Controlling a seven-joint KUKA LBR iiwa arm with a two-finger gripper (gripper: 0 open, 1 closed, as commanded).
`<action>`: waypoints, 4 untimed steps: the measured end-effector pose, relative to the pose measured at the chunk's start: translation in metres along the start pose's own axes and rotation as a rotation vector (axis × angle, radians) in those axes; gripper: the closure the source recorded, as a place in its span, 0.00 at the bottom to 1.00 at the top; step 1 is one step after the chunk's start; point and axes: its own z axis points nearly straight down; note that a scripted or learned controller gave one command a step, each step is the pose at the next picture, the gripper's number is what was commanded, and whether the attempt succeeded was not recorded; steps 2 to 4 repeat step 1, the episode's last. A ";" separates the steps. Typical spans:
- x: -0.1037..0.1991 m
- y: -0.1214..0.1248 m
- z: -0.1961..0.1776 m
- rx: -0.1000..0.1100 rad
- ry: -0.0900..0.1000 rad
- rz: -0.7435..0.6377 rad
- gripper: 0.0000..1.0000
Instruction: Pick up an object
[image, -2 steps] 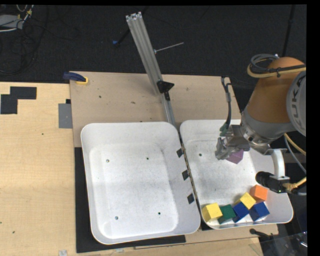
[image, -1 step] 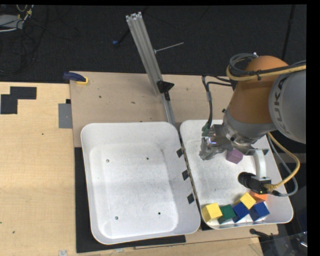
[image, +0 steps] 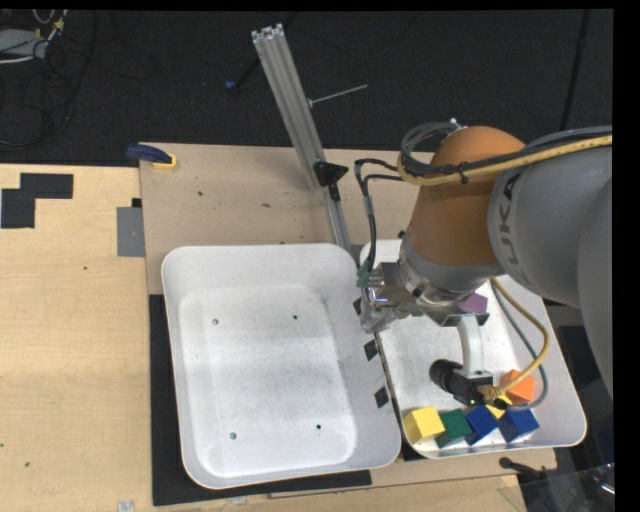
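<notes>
Your pincer (image: 374, 312) hangs over the upper left edge of the right bin (image: 415, 355), its opening impossible to tell, and the yellow block (image: 424, 422) lies below and right of it, at the lower rim beside the green block (image: 452, 429).

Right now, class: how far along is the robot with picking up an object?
Done: the arm is over the right bin. In hand: no grasp is visible; the yellow block, green block, blue blocks and orange block lie at the bin's near end, and the purple block shows beside the wrist. Left: grip one and lift it.
</notes>
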 end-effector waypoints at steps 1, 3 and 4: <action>0.042 -0.021 -0.004 0.000 0.000 0.001 1.00; 0.042 -0.021 -0.004 0.000 0.000 0.001 1.00; 0.042 -0.021 -0.004 0.000 0.000 0.001 1.00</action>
